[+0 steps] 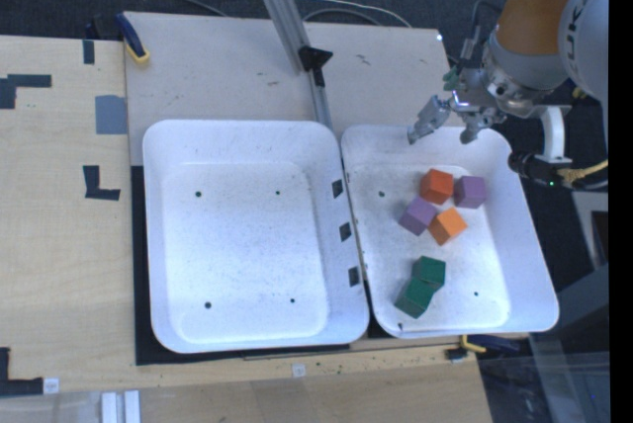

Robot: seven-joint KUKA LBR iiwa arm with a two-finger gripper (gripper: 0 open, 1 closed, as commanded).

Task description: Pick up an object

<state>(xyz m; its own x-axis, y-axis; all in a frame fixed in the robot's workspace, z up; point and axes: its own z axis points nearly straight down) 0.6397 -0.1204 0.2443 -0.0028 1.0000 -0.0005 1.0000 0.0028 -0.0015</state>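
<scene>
Judging from this frame, we put the pick at not started: nothing is lifted, and every block sits on the floor of the right-hand shallow white plastic bin [514, 297].

The grey two-finger gripper [450, 122] hangs over that bin's far edge, near its far right corner. Its fingers stand apart with nothing between them, so no grasp. It is well apart from the blocks, which lie further toward the bin's middle and near edge.

Count, as we see it:
- two small orange cubes: one orange cube [436, 185] toward the far side of the cluster, a second orange cube [448, 225] just nearer us
- two small purple cubes: one purple cube [470, 191] just beside the far orange one on the right-wall side, the other purple cube [417, 214] touching or almost touching the near orange one on the side of the shared wall between the bins
- two dark green blocks [422, 285] near the bin's near edge, pressed together; we can't tell whether they are stacked or just leaning

That makes six pieces, all in the right bin. The left-hand shallow white plastic bin [158, 213] carries only dark speckles and a few dots.

Left to do: travel in over a block, descend, close, lift. We'd guess the four-cube cluster is tight, so the fingers may catch a neighbour.
</scene>
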